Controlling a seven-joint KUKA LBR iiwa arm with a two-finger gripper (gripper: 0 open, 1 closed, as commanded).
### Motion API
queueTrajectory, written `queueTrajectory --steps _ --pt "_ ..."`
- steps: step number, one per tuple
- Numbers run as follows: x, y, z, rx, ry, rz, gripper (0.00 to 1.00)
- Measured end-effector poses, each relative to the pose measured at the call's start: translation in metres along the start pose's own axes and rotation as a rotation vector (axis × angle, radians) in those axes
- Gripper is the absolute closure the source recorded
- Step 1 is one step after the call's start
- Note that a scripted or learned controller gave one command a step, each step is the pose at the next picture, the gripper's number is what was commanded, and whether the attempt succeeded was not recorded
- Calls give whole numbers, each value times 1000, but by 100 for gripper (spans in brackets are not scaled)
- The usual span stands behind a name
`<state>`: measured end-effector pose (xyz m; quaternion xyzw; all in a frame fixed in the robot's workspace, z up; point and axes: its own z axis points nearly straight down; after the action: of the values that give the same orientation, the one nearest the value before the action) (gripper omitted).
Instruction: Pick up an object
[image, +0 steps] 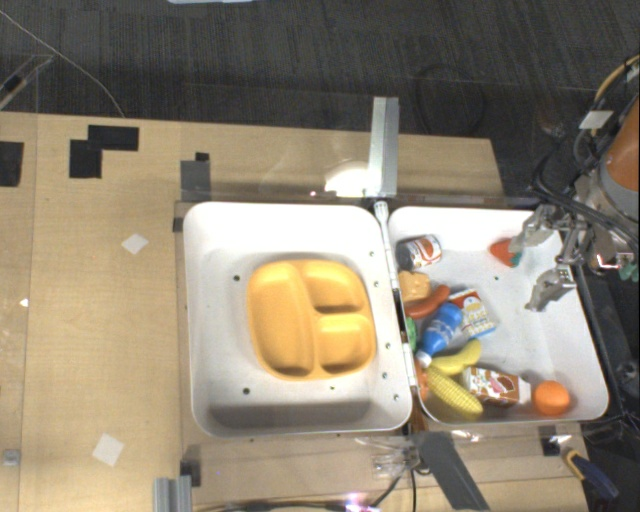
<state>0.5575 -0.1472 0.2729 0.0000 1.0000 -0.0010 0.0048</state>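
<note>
1. Pincer (548, 262) hangs over the right bin (590, 345), far-right part, fingers spread wide, nothing between them.
2. Nearest candidate: small orange-red piece (503, 251) just left of the pincer, on bare bin floor, apart from the pile.
3. Looks like light, stiff plastic, probably slick; grip across its narrow width, mid-body.
4. Toy pile (corn (450, 394), blue bottle (443, 329), can (421, 250)) crowds the left wall; harder access.

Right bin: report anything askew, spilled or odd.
Nothing is spilled or broken. The toys in the right bin are heaped against its left wall, the can and blue bottle lying on their sides. The yellow tray sits flat.
</note>
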Motion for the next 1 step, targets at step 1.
queueTrajectory --steps 1 --pt "9 -2 168 2 -17 143 0"
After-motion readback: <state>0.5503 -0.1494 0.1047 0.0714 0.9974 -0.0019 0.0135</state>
